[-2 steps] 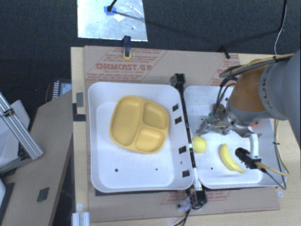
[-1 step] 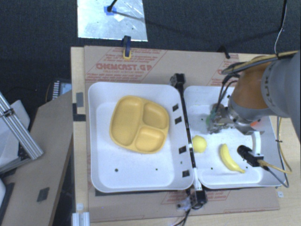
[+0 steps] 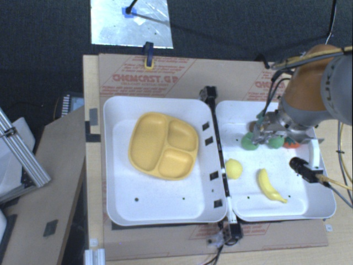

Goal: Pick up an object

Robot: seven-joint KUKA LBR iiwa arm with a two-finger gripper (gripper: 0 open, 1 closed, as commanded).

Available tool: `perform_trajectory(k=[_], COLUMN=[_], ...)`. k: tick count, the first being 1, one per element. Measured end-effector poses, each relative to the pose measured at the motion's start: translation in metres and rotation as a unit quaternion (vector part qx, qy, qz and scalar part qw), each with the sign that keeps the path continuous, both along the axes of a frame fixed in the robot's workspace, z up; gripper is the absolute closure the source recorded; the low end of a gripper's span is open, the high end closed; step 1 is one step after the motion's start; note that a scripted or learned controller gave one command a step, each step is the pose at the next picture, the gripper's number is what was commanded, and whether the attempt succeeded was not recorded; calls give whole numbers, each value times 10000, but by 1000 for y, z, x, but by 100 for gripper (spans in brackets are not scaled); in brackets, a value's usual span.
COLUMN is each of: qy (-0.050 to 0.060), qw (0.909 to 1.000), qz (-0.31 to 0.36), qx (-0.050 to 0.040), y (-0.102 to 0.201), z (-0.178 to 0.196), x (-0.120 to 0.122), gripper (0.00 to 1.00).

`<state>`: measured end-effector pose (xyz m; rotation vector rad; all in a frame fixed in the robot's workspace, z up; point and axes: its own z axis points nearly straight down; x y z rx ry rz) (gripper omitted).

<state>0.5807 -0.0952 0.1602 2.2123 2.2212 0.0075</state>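
Green lump [image 3: 250,143]: nearest candidate for the pick. It sits on the floor of the right bin [image 3: 248,203], touching or just beside the pincer [image 3: 264,135] on its divider side, a little toward the camera. A second green patch [image 3: 274,142] shows on the pincer's other side. Cannot tell whether it is a separate piece or the same one with the tool across its middle. Just beyond that patch, away from the divider, is an orange bit [image 3: 291,144], partly hidden.

Pincer: low over the bin floor, down among the green. Released, clenched or grasping, cannot tell; the tool body hides its working end from above. Nothing seen lifted.

Handling, by judgement: the lump looks rounded and smooth, likely moulded plastic play food. Light, stiff enough, not fragile, but slippery and apt to roll or squirt aside if pinched off-centre. Best hold would be across its widest middle, straight down, lump centred. Crowding from the green patch and orange bit could block a clean closing.

Other options, both nearer the camera than the pincer:
- lemon [image 3: 234,169], toward the divider and clear of neighbours; round, would roll.
- banana [image 3: 271,186], almost directly in front of the pincer, lying flat and long; take it across its narrow middle.

Far off: yellow plate [image 3: 164,146], past the divider in the left bin [image 3: 118,200]. Broad and shallow, a poor fit for a pinch.
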Motion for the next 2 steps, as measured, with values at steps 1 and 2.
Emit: perform_trajectory(k=[1,2], qy=[6,-4], qw=[10000,10000], qz=[0,3], qx=[0,-1], y=[-1,-1], z=[44,109], x=[3,3], gripper=[100,100])
